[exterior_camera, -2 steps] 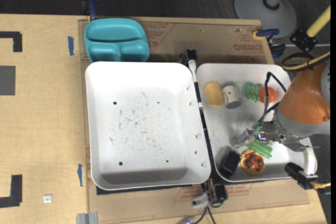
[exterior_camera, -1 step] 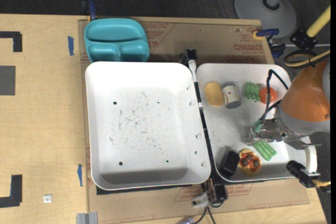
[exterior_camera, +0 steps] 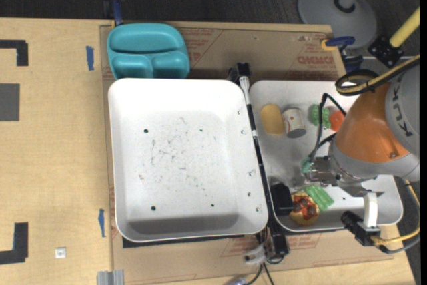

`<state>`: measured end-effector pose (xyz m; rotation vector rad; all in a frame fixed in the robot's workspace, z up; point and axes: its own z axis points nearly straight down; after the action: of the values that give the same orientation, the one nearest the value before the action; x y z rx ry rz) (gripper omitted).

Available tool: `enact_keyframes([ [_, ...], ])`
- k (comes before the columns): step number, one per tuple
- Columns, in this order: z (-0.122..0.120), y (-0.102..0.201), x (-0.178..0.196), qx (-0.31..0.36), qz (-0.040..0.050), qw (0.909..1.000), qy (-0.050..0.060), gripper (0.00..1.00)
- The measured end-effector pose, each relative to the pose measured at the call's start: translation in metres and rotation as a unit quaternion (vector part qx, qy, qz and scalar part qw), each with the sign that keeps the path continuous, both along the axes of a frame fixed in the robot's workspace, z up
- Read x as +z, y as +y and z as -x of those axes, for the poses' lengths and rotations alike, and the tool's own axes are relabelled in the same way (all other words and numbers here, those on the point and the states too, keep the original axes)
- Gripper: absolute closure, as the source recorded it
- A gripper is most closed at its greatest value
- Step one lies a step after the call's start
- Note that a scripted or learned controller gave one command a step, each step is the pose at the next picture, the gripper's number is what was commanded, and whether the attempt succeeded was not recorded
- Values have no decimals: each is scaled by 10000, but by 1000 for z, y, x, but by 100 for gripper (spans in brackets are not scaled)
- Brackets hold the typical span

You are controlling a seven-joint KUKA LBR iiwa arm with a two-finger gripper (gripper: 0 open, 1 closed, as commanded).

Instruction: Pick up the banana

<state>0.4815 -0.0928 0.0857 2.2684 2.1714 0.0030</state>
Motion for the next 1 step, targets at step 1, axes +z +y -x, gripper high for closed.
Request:
enact_keyframes([
  [1,-1,0,10,-4,1,10000,-8,100],
])
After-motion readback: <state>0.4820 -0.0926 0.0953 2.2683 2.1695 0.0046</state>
